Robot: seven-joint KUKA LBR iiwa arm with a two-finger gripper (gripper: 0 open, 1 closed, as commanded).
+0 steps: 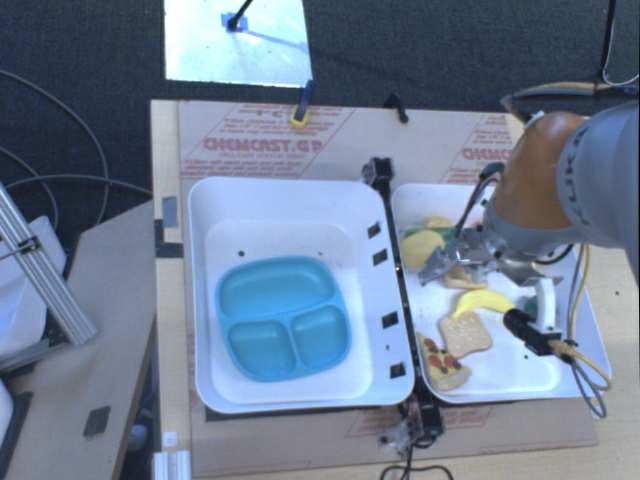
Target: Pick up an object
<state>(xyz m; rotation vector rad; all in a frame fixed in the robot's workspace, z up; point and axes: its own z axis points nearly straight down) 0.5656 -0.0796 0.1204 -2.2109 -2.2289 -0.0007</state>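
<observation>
The right bin [560, 373] holds several toy foods. A yellow banana [481, 300] lies near its middle, with a slice of toast [466, 334] just below it and a pizza slice [441, 360] at the front left. A yellow-green piece [418, 247] and a smaller yellow piece [438, 225] lie at the back left. My gripper [437, 265] is low over the bin's left half, pointing left, between the yellow-green piece and the banana. A pale item [463, 279] lies partly hidden under it. I see nothing lifted.
The left bin [290, 193] holds a blue divided plate [283, 316]. A black clipped divider [388, 268] separates the bins. Cables [583, 368] trail over the right bin's front right corner. The arm's grey and orange body [560, 183] covers the right bin's back right.
</observation>
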